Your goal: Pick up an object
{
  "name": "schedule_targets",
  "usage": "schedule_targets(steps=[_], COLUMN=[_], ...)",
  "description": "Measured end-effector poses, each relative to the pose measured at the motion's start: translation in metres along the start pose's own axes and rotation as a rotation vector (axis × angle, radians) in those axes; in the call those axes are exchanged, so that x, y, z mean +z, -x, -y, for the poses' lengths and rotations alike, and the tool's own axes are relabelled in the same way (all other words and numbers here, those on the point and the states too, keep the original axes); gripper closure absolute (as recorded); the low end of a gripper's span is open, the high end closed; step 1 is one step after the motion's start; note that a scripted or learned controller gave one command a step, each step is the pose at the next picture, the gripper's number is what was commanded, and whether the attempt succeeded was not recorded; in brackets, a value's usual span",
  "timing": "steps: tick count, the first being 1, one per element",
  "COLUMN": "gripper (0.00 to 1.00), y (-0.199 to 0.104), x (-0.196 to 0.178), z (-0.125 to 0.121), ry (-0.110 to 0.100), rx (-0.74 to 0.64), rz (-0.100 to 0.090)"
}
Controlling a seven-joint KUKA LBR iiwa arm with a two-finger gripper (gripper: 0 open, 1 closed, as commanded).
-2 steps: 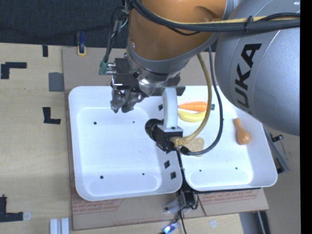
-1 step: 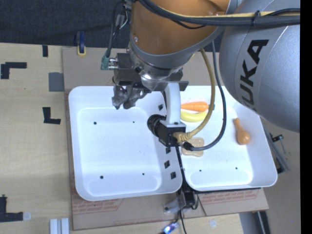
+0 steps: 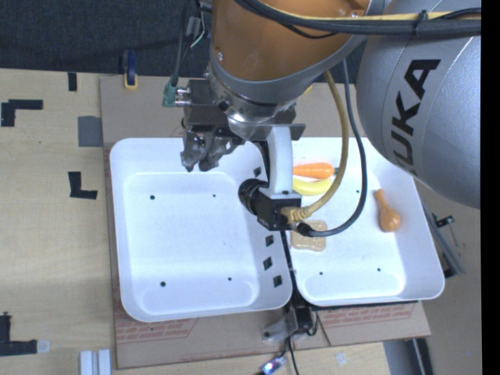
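Over the left bin (image 3: 141,209), at its twelve o'clock rim, your gripper (image 3: 201,153) hangs nearly closed on nothing. Right bin (image 3: 406,280): carrot (image 3: 312,169) and banana (image 3: 311,185) at eleven o'clock, likely light, stiff, slick; grasp midway.

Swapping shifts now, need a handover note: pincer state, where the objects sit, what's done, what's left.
Pincer: over the far edge of the left bin, nothing seen between its fingers; open or shut can't be told from this view.
Objects: all in the right bin. Carrot and banana lie together at the far side, partly behind the arm. Tan biscuit-like piece near the divider. Orange-brown pear-shaped piece toward the right wall.
Done: no pick yet.
Left: move the pincer to the right bin, grasp one object and lift it.
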State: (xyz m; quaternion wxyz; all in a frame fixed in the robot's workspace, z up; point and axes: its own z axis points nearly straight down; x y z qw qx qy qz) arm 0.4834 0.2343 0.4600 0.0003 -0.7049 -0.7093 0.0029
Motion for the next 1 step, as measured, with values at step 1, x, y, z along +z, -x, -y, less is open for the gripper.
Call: schedule_targets(steps=[1], gripper=[1.00], y=[-0.0007], x=[-0.0096], z=[0.0002], ry=[-0.002], rx=[-0.002], rz=[0.001])
